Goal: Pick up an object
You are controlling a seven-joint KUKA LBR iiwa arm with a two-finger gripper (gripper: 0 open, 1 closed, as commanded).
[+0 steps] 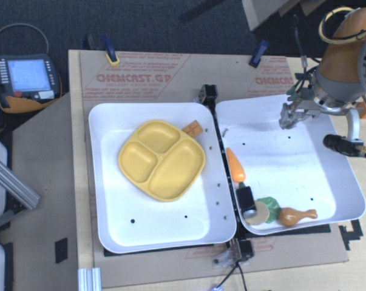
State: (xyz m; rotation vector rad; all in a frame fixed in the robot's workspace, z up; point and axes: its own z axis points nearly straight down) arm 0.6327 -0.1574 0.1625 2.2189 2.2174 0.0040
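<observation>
Two shallow white bins sit side by side on the bench, their inner rims meeting along a central seam. The gripper (288, 121) hangs over the upper part of the right bin (304, 168), close inside its far rim, with the grey arm (343, 53) and orange band rising up and to the right of it. Whether the fingers are spread or pressed together cannot be told from this angle; nothing is seen between them.

Below the gripper, the right bin floor is bare white across most of its width, giving open room toward the near rim. The loose objects crowd the bin's edges. An orange carrot (235, 165) lies down and to the left of the gripper, just beside the seam wall. Further down along that same wall sits a black block (244, 197). At the near-left corner, well apart from the gripper, a green piece (270, 206) touches a tan round piece (260, 213), and a brown drumstick-shaped item (297, 214) lies beside them along the near rim.

Far left of the gripper, the left bin (110, 180) holds a yellow divided plate (162, 160), with a small brown block (193, 129) at its upper right edge, near the seam.
</observation>
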